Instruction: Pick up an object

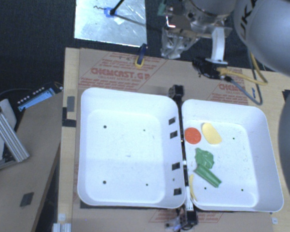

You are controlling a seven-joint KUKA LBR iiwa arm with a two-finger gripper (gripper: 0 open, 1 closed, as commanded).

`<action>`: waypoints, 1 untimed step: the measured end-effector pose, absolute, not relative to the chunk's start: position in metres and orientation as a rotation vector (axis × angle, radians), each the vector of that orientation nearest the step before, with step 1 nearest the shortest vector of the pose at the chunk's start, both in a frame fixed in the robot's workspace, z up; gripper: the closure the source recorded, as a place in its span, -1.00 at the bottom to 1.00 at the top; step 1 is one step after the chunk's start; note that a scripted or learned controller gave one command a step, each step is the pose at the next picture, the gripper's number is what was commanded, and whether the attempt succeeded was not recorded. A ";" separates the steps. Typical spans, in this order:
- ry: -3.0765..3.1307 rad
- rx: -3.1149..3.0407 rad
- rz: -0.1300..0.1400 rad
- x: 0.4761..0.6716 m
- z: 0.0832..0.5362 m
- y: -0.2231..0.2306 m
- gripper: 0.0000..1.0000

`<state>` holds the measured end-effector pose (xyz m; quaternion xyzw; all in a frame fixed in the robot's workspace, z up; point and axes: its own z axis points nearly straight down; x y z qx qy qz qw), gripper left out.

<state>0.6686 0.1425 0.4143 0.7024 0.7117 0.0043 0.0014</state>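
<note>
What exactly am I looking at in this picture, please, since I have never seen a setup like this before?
This is one camera fixed above a workbench, looking down at a slant. The big grey shape at the top right is a robot arm; its gripper, the part meant to pinch things, hangs above the far edge of the bench, with nothing seen between its fingers. Below lie two shallow white bins side by side. The right bin holds an orange disc, a pale yellow piece, a green toy and a thin yellowish strip along its left wall. The left bin sits beside it.

Bench (47,145) bears cardboard sheet (123,74); two white bins (131,99) side by side.
</note>
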 end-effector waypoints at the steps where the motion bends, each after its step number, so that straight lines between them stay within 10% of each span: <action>1: 2.237 2.216 -0.012 0.666 0.261 0.207 1.00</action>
